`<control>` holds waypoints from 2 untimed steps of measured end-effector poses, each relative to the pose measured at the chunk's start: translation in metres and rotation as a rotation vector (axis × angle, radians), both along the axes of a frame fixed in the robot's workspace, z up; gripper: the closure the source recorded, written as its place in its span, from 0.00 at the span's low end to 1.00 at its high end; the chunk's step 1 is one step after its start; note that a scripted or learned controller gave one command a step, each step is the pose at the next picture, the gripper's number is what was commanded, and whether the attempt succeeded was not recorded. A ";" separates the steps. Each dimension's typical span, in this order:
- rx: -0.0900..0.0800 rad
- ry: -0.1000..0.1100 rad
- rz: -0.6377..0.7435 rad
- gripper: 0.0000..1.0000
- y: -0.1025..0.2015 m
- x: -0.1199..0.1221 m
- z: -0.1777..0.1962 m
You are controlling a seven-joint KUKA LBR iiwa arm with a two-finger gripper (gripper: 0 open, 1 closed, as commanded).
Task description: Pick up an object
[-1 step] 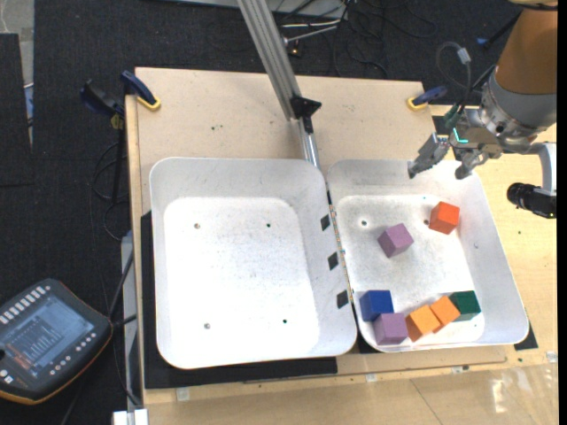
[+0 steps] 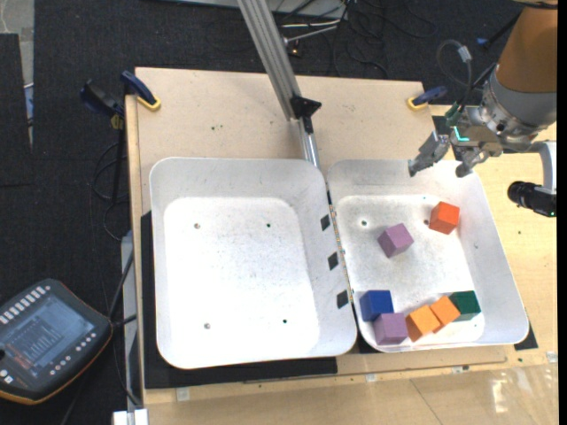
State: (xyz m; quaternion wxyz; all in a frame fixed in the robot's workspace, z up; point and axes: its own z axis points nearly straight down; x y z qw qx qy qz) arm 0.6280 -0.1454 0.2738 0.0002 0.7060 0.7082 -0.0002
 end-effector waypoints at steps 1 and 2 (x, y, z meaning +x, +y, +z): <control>0.001 0.004 -0.002 0.00 0.004 -0.002 -0.044; 0.001 0.007 -0.003 0.00 0.008 -0.009 -0.106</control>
